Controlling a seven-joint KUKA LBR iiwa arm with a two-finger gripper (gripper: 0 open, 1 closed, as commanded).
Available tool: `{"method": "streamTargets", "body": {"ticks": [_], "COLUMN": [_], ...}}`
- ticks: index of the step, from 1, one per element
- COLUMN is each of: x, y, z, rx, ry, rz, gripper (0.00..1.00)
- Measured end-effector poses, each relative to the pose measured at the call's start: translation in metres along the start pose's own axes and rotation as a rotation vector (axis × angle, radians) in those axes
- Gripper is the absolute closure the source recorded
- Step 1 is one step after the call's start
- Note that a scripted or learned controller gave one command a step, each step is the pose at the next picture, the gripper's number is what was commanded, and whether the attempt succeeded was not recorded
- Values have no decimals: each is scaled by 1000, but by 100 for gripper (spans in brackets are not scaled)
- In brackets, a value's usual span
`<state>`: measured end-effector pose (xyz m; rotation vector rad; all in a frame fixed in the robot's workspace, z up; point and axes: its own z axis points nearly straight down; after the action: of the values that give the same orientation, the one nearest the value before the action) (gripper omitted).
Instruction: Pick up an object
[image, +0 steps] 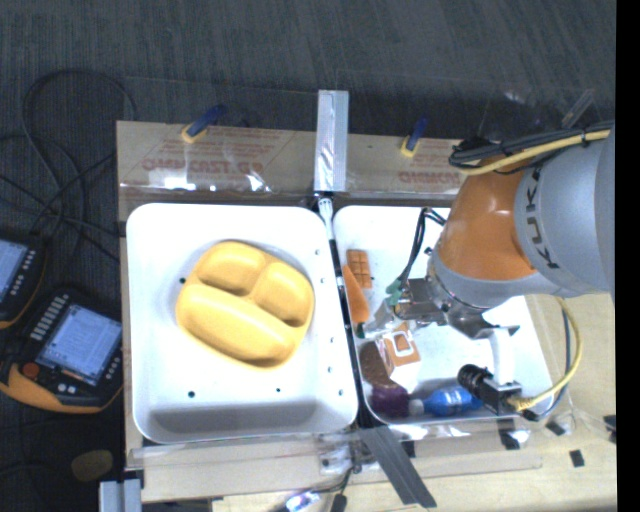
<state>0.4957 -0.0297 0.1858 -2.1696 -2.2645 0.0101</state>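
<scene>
From above, the gripper (398, 322) hangs low in the right bin (530, 345), over a small orange-and-white box (401, 352); whether its fingers are spread or pinching, I cannot tell. Just beside lie a purple object (390, 400), a blue bottle (449, 402) and an orange block (358, 268). A large yellow object (245, 301), perhaps foam, lies in the left bin (150, 300).

You see 1 arm (560, 210) with a smooth grey shell, rounded like a thick tube. On the shell there are dark letters, "KU" readable. Above the wrist sits a wide orange band (485, 235), glossy and bulging. Black cables and 1 yellow cable (530, 145) run along the top of the shell. Under the band hangs a grey metal wrist block (440, 300), with thin black wires beside it.
</scene>
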Motion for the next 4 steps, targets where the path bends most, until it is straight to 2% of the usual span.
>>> {"method": "streamTargets", "body": {"ticks": [1, 2, 3, 4], "x": [0, -25, -59, -58], "y": [0, -9, -13, -13], "z": [0, 5, 79, 74], "rx": [0, -3, -3, 3], "ry": [0, 0, 3, 7], "rz": [0, -136, -177, -178], "gripper": [0, 0, 0, 100]}}
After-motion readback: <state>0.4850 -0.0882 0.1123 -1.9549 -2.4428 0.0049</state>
